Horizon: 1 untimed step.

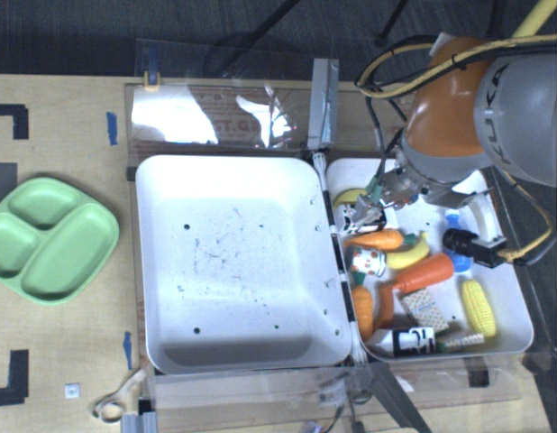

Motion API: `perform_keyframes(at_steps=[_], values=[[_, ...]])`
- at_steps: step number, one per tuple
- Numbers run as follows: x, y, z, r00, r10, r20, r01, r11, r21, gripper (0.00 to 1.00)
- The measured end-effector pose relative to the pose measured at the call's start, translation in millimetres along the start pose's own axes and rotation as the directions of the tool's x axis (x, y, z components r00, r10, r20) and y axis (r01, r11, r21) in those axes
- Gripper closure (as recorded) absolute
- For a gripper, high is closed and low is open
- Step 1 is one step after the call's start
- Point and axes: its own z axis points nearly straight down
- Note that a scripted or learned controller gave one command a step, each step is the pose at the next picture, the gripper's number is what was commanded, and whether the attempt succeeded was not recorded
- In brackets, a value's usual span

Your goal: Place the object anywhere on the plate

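Green three-compartment plastic plate (51, 240) sits unfilled while jaws (373, 207), state I cannot tell, hover among right-bin toys.

arm (495, 106) cut off at right edge, pincer (373, 207) tips lost among toys, right bin's (513, 332) upper part hidden beneath arm

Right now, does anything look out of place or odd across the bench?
Mainly the green plate: it lies on the bench left of both bins, far from the hand, which is over the toy-crowded right bin. Nothing looks spilled or damaged.
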Motion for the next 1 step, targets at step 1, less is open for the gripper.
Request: perform_keyframes(at_steps=[1], values=[[88.2, 22.7, -0.1, 0.999, -0.032, -0.002, 0.032, 0.999, 0.002, 1.00]])
